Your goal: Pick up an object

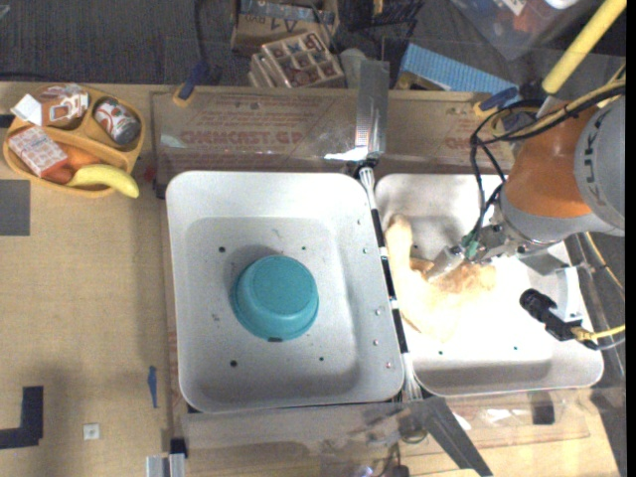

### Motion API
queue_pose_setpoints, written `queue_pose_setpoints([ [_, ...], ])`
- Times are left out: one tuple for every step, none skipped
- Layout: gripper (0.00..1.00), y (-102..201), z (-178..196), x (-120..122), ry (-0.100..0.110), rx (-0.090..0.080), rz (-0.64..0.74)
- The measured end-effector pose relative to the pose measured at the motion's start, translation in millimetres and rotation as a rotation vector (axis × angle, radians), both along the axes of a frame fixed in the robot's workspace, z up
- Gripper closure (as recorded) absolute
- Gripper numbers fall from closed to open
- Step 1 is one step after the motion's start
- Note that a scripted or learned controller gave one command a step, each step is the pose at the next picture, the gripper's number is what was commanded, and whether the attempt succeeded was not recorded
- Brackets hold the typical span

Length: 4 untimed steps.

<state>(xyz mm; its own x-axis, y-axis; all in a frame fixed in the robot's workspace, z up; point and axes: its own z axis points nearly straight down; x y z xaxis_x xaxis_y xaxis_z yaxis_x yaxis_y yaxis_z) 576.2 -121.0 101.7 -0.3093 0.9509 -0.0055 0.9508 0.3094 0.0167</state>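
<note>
The hand (465,253) hangs low in the right bin (497,366), over its upper middle, on an arm that comes in from the right of the view. It is blurred, and I cannot tell whether it is apart or together, or whether it has anything in it.

Far to the hand's left, on the worktop beyond both bins, a yellow tray (20,152) holds a banana (104,177) and some small packets. None of it looks within reach of this move.

Nearer, but well apart from the hand, a teal bowl (276,296) sits upside down in the middle of the left bin (189,266). The wall between the bins lies between the bowl and the hand.

The likely target is a pale tan soft thing (452,281), perhaps a cloth, though its edges are too smeared to name it. It lies in the right bin just below and to the left of the hand, touching it or very nearly so. It spreads from the dividing wall towards the hand, and its nearest bunched part is almost under the tips. A short drop down and slightly left looks enough to reach it. Limp material may slip out of a pinch, so the bunched part looks like the better place to close.
</note>
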Motion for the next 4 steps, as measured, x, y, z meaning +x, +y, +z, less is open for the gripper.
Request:
queue_pose_setpoints([
  [1.0,-3,11,1,-0.005,-0.001,-0.005],
  [1.0,-20,-11,4,0.005,-0.002,0.04],
  [0.0,-21,-12,4,0.006,-0.004,0.039],
  [0.0,-8,-12,-28,0.007,-0.002,0.025],
])
